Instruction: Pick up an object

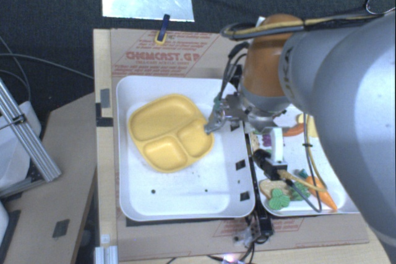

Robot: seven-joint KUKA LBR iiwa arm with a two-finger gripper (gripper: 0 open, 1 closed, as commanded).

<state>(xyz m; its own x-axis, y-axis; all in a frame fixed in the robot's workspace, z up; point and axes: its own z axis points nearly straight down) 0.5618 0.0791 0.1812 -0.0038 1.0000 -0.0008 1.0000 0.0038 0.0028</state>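
A single fixed camera looks down at a slant from above the cardboard-covered surface [154, 52], close enough that the two shallow white plastic bins, left [179, 195] and right [309, 207], span most of the frame. The bulky grey arm [346, 89] enters from the right, nearest the lens.

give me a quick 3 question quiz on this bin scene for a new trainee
1. True or false: the yellow divided plate lies in the left bin.
2. Multiple choice: the pincer is at which part of the plate? A) its right edge B) its left edge C) well away from it, over the right bin
3. Short answer: name one colour seen among the small items in the right bin.

Key:
1. True.
2. A. The pincer meets the plate's right rim.
3. Green or orange.
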